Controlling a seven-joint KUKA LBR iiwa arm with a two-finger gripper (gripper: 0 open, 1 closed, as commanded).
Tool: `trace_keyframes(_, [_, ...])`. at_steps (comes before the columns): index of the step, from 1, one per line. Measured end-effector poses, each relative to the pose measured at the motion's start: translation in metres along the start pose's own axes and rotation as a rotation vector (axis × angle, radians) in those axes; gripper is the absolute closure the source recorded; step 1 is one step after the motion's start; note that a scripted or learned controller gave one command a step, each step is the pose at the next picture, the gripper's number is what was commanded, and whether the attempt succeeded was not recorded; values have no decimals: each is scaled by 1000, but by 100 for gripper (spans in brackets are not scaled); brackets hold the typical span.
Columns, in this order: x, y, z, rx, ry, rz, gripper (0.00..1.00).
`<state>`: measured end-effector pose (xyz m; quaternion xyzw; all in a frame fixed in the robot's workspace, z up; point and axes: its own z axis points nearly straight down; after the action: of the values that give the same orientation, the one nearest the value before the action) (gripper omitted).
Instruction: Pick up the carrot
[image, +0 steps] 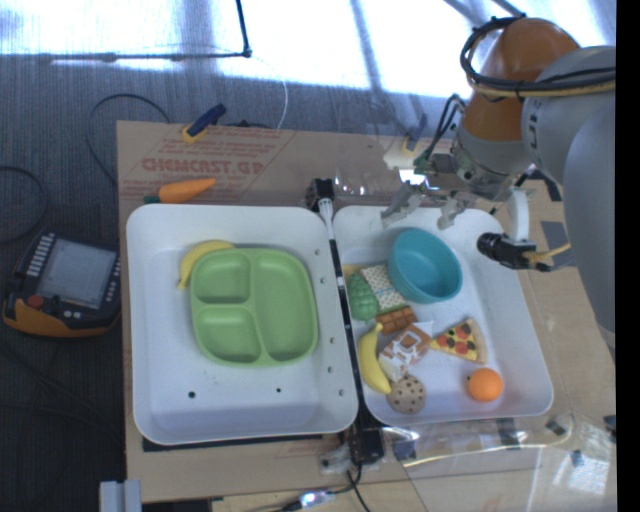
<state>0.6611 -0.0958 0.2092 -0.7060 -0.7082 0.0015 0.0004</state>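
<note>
End effector (428, 207) hung over the right bin's far edge, well apart from the carrot (186, 187).
Its fingers were spread, with nothing between them, just above the blue bowl (424, 265). The carrot lay on the worktop (250, 165) outside the bins, beyond the left bin's (160, 400) far rim.

carrot (187, 187) alone on open cardboard (250, 160) behind left bin (145, 300), yellow-blue clip (203, 120) nearby, approach unobstructed
</note>
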Motion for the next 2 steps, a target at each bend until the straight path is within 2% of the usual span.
trace_keyframes(1, [-73,-64,10,-2,-4,-265,0])
trace_keyframes(2, [-46,-132,48,2,2,-405,0])
